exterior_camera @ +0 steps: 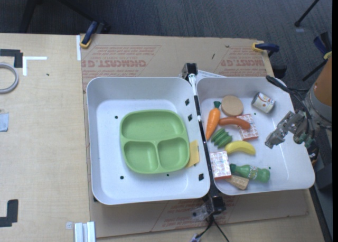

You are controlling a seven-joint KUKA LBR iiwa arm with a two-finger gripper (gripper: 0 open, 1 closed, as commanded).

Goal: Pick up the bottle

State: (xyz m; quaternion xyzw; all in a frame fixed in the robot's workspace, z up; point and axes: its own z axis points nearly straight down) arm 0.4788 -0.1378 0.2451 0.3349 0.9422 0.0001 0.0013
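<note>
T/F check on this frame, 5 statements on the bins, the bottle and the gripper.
1. The green bottle lies on its side in the right bin. True.
2. The green divided plate sits in the right bin. False: it sits in the left bin.
3. The gripper holds the bottle. False: it hangs over the right bin's right part, apart from the bottle, which lies near the front edge.
4. The carrot lies by the right bin's left wall. True.
5. The banana lies in the plate. False: it lies in the right bin, just above the bottle in the view.
</note>
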